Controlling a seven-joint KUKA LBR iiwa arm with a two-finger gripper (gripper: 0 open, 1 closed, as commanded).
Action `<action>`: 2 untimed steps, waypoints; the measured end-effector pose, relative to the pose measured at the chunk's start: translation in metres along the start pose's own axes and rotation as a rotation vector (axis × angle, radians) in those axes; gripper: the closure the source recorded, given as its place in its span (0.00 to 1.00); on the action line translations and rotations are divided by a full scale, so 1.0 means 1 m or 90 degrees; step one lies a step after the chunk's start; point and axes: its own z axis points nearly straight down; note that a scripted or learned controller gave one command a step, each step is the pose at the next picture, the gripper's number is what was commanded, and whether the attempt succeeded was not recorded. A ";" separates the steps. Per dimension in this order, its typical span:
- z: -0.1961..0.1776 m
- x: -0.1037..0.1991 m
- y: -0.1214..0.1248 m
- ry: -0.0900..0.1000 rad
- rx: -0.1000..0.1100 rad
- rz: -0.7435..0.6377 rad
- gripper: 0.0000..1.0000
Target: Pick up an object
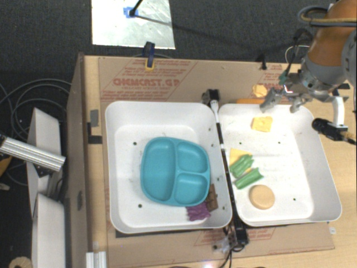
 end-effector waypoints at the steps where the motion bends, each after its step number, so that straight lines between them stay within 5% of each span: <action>1: 0.107 -0.035 -0.052 0.001 0.006 0.004 0.00; 2: 0.087 0.004 0.018 -0.001 -0.005 -0.004 0.00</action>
